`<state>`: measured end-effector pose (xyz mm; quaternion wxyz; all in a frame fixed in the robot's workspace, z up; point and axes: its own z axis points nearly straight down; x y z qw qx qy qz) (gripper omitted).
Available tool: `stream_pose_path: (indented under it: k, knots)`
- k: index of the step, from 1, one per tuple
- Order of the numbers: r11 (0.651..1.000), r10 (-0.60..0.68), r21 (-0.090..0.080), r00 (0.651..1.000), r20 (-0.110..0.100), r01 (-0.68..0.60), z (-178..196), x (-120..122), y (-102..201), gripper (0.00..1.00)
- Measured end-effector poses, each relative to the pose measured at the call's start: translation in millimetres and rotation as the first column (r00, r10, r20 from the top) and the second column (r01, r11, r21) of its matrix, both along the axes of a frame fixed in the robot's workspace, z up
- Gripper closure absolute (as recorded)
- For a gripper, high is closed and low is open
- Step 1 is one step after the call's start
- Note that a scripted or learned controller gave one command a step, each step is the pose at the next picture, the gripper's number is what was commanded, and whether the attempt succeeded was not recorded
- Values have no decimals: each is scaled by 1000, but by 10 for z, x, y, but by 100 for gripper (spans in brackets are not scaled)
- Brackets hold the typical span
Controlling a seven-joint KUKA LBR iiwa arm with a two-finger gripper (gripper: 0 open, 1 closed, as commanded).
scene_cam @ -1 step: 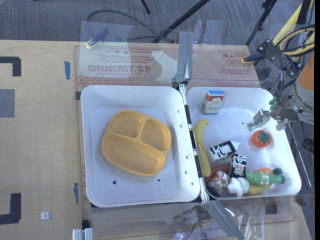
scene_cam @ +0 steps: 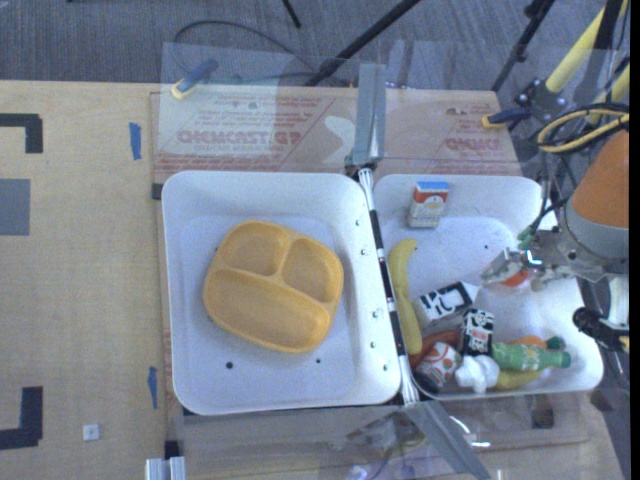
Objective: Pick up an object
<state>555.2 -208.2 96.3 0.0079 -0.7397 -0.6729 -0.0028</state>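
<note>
A yellow divided tray (scene_cam: 273, 285) lies in the left bin (scene_cam: 190, 368). In the right bin (scene_cam: 470, 193), a banana (scene_cam: 403, 290) lies along the left wall, a small carton (scene_cam: 429, 203) near the back, a green bottle (scene_cam: 528, 356) near the front. The gripper (scene_cam: 520, 265) hovers at the bin's right side above something orange-red; its state I cannot tell

A single fixed camera looks down at a slant from well above the pale wooden desk (scene_cam: 80, 298), taking in both shallow white plastic bins (scene_cam: 190, 368), the grey arm entering from 3 o'clock.
</note>
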Motion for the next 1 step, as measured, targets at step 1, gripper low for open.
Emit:
stream_pose_path:
  k: [1]
  knots:
    - [1000,-5,-7,1000,3,5,90,1,-37,100]
